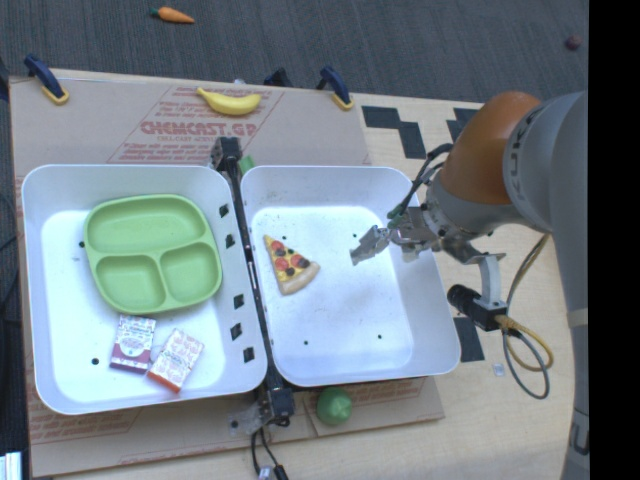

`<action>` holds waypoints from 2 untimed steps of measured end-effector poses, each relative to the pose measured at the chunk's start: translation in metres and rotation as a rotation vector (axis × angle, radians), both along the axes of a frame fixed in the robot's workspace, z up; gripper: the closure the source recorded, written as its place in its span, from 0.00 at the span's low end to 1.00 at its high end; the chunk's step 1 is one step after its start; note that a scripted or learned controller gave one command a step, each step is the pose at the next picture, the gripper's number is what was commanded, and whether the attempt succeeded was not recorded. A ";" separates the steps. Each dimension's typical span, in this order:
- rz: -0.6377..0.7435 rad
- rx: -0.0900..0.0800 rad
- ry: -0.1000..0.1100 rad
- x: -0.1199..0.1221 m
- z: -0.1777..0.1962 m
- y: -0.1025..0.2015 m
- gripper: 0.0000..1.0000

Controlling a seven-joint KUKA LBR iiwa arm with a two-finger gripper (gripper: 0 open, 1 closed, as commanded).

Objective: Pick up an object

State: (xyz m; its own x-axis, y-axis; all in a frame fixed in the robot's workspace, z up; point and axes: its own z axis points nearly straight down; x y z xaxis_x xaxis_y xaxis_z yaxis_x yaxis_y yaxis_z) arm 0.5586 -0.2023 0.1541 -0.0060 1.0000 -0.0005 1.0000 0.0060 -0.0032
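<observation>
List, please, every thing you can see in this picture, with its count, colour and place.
shallow white plastic bins: 2, white, side by side on the bench
green divided plastic plate: 1, green, left bin
small printed packets: 2, red and white, left bin, front
toy pizza slice: 1, yellow with red, right bin, left part
toy banana: 1, yellow, cardboard behind the bins
green ball: 1, green, in front of right bin
toy carrot: 1, orange, floor
blue clamps: 2, blue, cardboard's far edge
pincer: 1, grey, over right bin
</observation>
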 end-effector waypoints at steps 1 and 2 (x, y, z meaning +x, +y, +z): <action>0.000 0.000 0.000 0.000 0.000 0.000 0.00; 0.000 0.000 0.000 0.000 0.000 0.000 0.00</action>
